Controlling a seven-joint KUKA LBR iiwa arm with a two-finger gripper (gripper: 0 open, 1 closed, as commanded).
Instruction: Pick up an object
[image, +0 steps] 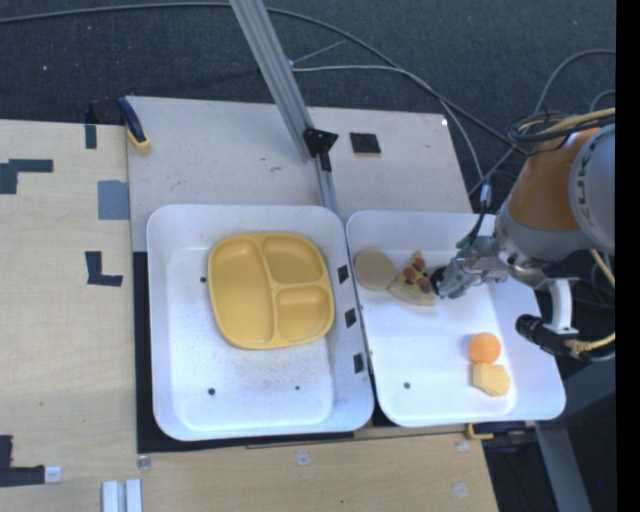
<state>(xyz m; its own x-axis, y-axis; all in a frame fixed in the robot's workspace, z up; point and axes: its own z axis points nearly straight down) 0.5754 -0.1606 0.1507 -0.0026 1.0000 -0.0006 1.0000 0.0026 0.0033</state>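
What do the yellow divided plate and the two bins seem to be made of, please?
The yellow divided plate looks like moulded plastic with a matte finish: one even colour, soft rounded ridges between its three compartments. The left bin and right bin look like thin formed white plastic, smooth with rounded corners; the left one's floor is speckled dark, probably scuffing.

Both shallow bins, the left bin (180, 330) and the right bin (440, 385), look like smooth white plastic with a soft sheen; the left one carries fine dark speckling on its floor. The divided yellow plate (270, 290) appears as matt moulded plastic. The bench top (60, 330) shows pale wood grain, matt, with dark tape patches. The slanted rail (275, 70) looks like brushed metal. The arm (560, 200) has a glossy orange band and smooth grey casing. The orange ball (485, 347) seems matt
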